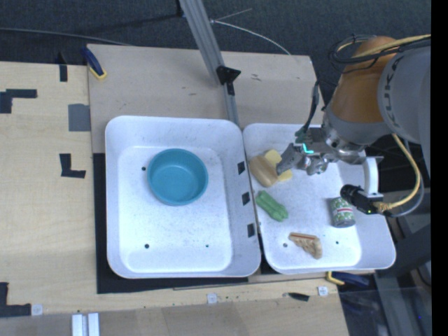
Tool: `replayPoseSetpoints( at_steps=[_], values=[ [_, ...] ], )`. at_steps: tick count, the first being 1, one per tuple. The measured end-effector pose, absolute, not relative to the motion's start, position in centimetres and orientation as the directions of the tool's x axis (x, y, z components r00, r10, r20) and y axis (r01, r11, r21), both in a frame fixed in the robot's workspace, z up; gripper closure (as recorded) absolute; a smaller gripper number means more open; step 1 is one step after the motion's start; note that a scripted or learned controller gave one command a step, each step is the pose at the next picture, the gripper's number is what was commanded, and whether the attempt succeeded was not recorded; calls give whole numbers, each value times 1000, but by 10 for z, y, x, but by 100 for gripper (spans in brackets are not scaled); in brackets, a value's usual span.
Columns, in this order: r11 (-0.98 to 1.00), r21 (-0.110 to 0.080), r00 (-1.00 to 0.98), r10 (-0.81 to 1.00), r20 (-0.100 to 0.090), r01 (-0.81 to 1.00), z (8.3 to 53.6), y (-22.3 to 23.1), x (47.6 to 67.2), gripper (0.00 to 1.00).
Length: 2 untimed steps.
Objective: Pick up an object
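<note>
The jaws point(288, 161) hang in the right white bin point(374, 254), touching or just over the pale yellow soft lump point(264, 169) on their left; whether it sits between them I cannot tell, nor how wide they stand. Also one green pod-shaped toy point(271, 206), one tan wedge point(306, 243), one small patterned can point(342, 212). Left bin point(126, 250): one blue bowl point(178, 176).

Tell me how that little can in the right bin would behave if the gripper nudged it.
The small can looks cylindrical, so it may roll if tipped. It seems upright near the bin's right wall, so a push could pin it there. Probably rigid.
</note>
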State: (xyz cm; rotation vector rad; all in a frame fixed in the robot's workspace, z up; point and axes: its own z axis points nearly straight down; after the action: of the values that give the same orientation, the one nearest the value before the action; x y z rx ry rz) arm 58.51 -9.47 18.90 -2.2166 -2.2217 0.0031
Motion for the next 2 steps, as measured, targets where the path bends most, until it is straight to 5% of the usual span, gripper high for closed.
replayPoseSetpoints(
  at_steps=[1,2],
  values=[
    [2,-2,-2,1000,1,1000,190,-95,585,0],
    [1,-8,-1,1000,0,1000,127,-91,578,0]
  ],
)
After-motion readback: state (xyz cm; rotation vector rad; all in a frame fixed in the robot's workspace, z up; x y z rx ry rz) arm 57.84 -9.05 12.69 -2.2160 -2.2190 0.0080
